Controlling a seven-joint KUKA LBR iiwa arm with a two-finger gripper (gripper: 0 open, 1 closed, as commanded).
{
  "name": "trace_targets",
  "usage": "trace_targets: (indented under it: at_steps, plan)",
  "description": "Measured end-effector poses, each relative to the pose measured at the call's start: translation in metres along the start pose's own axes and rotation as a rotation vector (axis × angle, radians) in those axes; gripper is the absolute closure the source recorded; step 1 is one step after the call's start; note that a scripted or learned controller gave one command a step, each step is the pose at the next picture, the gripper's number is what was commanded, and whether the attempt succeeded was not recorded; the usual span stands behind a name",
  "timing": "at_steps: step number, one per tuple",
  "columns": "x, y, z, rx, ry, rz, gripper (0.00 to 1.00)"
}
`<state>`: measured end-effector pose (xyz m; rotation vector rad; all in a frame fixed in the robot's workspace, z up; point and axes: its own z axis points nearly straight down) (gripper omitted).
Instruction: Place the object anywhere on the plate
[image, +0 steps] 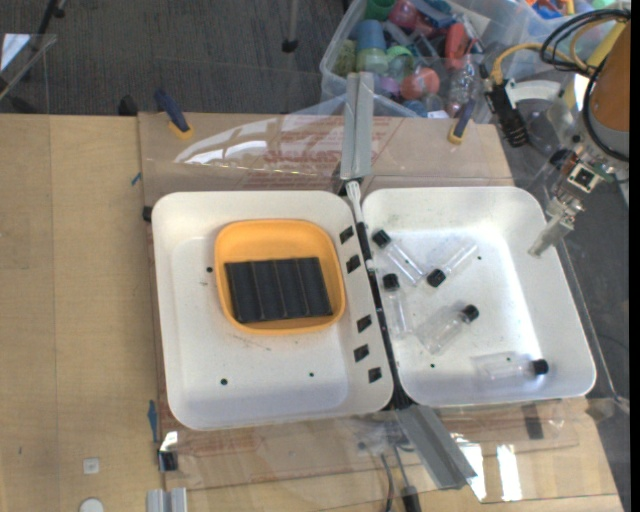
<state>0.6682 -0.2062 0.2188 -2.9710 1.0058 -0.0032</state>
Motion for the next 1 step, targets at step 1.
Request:
trace_targets:
  at_steps: [1]
  plan:
    - [-0.008, -0.01, -0.0081, 0.0, -0.001, -0.414, 0.0]
